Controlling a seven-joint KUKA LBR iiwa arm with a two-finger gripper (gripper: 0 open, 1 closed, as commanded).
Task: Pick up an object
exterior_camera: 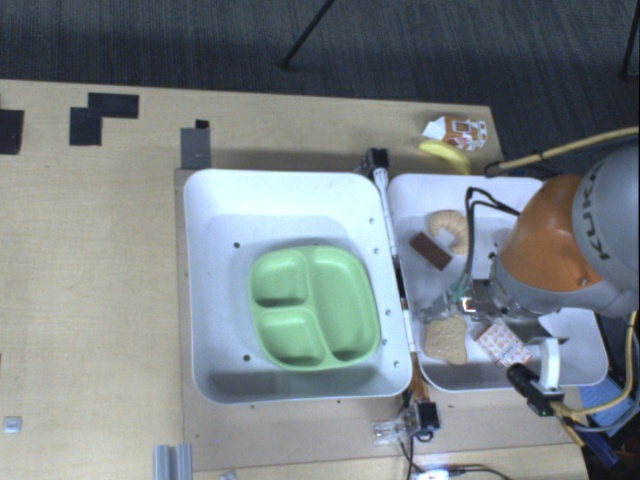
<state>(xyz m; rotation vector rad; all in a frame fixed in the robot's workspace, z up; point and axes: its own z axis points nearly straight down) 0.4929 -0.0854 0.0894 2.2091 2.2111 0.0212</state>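
The gripper point(455, 306) hung low in the right bin point(590, 363), its grip hidden from where I stood. Just beneath lay a tan slice of bread point(446, 339); a brown block point(432, 251) and bagel point(447, 227) sat beyond. It looked mid-descent; closing squarely on something came next.

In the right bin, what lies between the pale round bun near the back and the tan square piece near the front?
In the camera view, a small dark brown block lies between the bun and the tan square piece, nearer the bun; below the block the right bin floor is bare white.
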